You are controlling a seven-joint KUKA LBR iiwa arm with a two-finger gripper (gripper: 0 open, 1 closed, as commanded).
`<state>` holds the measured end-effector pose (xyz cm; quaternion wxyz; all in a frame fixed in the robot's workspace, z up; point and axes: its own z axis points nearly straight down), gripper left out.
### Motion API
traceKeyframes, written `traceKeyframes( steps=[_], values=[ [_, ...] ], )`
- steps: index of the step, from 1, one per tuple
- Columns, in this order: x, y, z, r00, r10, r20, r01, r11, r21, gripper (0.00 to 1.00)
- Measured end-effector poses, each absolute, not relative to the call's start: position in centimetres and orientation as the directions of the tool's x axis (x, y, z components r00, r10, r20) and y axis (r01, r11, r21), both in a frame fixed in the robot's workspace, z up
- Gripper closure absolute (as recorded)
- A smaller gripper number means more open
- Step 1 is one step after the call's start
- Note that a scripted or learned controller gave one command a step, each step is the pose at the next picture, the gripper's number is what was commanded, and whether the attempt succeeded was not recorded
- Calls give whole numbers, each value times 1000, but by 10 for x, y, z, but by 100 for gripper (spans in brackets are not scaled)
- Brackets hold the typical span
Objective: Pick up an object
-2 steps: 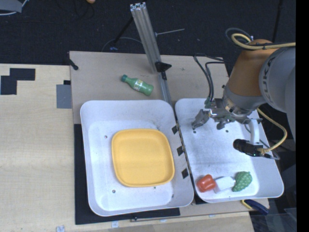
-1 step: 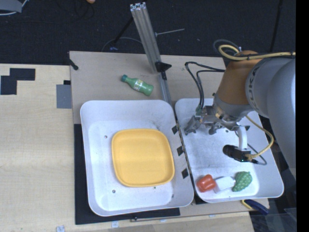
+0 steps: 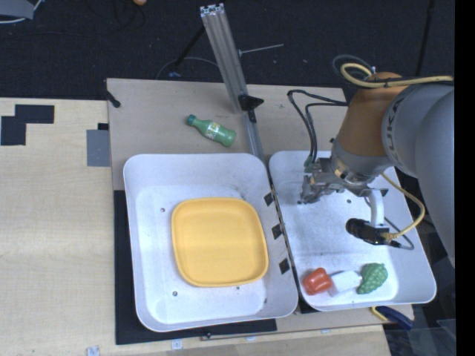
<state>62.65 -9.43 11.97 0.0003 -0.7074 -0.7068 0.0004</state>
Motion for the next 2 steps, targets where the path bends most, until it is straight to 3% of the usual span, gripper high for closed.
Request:
traceKeyframes(
  steps=[1,2],
  values=[
    [629,-100,181,1,1000,-1,1000,-1,5,100],
    [630,-101,214,2,1000,0,1000,-2,2,100]
  ],
)
